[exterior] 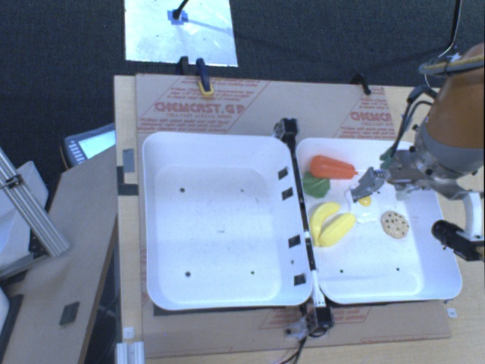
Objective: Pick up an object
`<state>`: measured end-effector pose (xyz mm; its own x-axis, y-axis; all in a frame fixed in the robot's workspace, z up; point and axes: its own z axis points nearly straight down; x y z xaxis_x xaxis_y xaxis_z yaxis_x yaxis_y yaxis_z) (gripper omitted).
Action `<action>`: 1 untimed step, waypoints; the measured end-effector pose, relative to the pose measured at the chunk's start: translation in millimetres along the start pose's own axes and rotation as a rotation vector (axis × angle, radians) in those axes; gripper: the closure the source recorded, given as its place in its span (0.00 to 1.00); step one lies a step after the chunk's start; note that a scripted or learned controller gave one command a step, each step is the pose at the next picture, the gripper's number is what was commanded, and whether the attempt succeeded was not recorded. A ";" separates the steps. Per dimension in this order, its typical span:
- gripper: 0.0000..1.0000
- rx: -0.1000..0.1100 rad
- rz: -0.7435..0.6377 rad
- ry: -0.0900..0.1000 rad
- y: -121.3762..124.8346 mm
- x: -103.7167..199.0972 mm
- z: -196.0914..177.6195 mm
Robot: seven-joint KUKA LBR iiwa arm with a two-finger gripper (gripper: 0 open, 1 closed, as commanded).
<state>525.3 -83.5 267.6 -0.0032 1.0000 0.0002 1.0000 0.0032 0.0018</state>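
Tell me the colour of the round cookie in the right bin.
Tan with dark specks, cookie, seen in the camera view.

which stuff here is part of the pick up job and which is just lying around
Belongs to the job:
- orange plastic carrot
- green plastic vegetable
- yellow plastic banana
- round tan cookie
- small yellow piece by the gripper
- right white bin

Just lying about:
- left white bin
- yellow clamp
- tablet

— What colours sit in the white bin (432,279)?
— An orange carrot (332,167) with a green top (316,185), a yellow banana (331,224), and a tan cookie (394,224) with dark specks.
— The arm (455,120)?
— Grey, with an orange band.
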 end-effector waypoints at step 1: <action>0.00 -0.007 -0.005 0.000 54.0 24.2 -26.4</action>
<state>579.2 -59.2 294.0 -0.0082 1.0000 -0.0002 0.9999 0.0082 0.0088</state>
